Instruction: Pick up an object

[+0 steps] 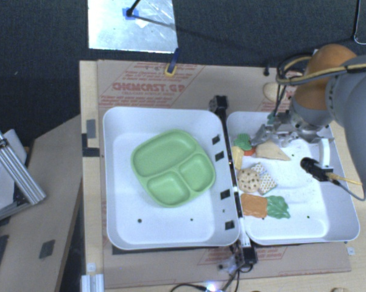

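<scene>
Several toy foods crowd my pincer (279, 132), which sits low against the pale wedge (273, 151) at the right bin's (338, 221) far end; its spread I cannot tell. Closing here, I might nudge the wedge aside and grasp nothing.

The grey arm (353, 102), with its orange band (326, 66) above the wrist, reaches in from the right and angles downward, placing the gripper (273, 132) low at its end.
</scene>
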